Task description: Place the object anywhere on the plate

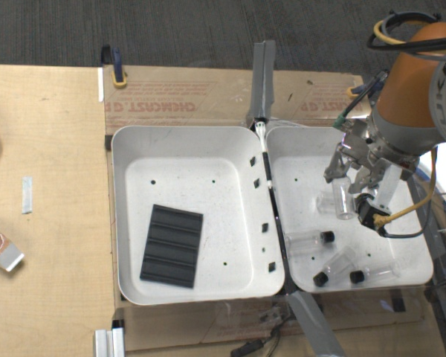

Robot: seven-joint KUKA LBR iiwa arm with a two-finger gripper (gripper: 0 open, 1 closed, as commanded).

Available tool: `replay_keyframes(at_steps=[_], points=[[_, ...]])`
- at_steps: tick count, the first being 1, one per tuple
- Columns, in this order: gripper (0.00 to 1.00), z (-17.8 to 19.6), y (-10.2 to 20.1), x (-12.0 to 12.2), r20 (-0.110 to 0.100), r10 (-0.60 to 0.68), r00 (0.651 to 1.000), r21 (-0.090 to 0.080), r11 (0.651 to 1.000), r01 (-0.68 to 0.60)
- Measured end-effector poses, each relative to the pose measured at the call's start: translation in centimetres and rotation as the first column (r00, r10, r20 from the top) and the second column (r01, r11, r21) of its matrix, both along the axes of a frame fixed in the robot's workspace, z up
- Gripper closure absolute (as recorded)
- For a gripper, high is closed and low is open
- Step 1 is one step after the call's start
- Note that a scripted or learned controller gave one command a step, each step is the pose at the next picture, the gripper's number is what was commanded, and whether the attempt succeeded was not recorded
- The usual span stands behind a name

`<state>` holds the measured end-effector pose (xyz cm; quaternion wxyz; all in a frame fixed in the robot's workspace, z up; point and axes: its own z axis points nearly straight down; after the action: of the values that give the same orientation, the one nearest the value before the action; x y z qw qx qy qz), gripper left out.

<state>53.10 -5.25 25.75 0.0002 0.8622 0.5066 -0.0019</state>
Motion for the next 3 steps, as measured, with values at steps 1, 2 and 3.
replay_keyframes(at_steps=[1,2,3], points=[[1.00,-1.6,7.1,-0.3,-0.002,0.077,0.997,0.001,0.997,-0.077],[1.00,-5.7,13.9,-4.5,-0.004,0.107,0.994,0.000,0.994,-0.107],[1.00,0.9,18.9,-5.3,0.000,-0.036,0.999,-0.001,0.999,0.036]])
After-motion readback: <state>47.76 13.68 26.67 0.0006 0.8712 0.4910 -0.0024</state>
